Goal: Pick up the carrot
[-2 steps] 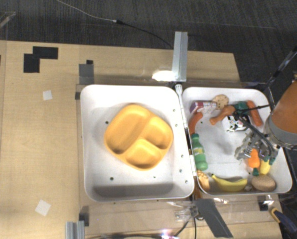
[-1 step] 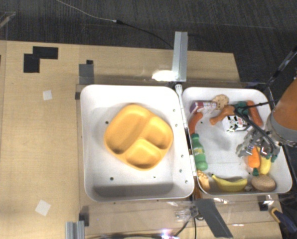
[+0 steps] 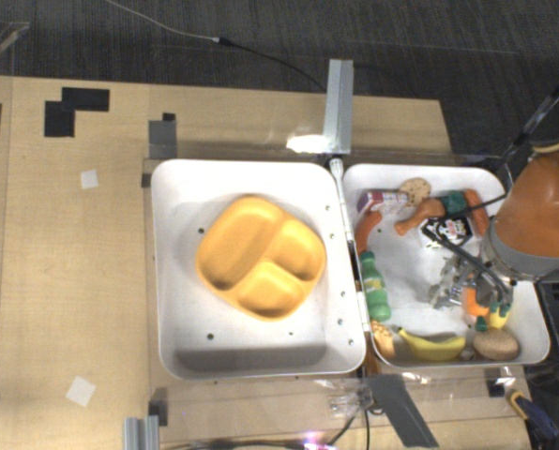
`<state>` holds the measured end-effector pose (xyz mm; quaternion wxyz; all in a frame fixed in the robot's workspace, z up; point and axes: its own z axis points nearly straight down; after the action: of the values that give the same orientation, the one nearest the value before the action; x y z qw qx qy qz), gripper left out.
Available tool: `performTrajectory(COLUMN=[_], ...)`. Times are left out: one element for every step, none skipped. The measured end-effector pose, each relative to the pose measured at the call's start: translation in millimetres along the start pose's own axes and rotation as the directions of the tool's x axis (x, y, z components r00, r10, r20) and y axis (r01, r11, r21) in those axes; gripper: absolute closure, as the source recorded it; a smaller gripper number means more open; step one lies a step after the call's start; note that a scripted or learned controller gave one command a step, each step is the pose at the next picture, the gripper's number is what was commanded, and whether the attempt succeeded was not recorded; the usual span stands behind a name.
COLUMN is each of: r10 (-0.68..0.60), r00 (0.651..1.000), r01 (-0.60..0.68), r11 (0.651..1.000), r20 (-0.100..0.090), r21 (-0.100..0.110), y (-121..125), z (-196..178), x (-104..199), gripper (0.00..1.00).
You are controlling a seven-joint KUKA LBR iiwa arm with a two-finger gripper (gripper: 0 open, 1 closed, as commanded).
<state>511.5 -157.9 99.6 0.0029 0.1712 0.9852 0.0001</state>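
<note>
An orange carrot (image 3: 418, 217) with a green top lies near the back of the right bin (image 3: 406, 279), partly under a black-and-white packet (image 3: 445, 231). My gripper (image 3: 460, 291) is low in the same bin's right part, in front of the carrot and about a hand's width from it. A small orange and green piece (image 3: 478, 307) sits right against the gripper's lower right side; what it is I cannot make out. The arm's orange band (image 3: 542, 214) covers the bin's right rim.
The left bin (image 3: 176, 326) holds a yellow divided plate (image 3: 261, 256). In the right bin are a banana (image 3: 431, 345) and a brown potato (image 3: 495, 346) at the front, green items (image 3: 375, 293) along the left wall, and a cookie (image 3: 414, 190) at the back.
</note>
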Motion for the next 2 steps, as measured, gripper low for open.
performTrajectory(r10=[-0.291,-0.259], r00=[0.957,0.966], r01=[0.291,0.259], r11=[0.957,0.966], r20=[0.000,0.006], r21=[-0.001,0.001], y=[13,8], z=[-10,-80], x=[26,26], gripper=[1.00,1.00])
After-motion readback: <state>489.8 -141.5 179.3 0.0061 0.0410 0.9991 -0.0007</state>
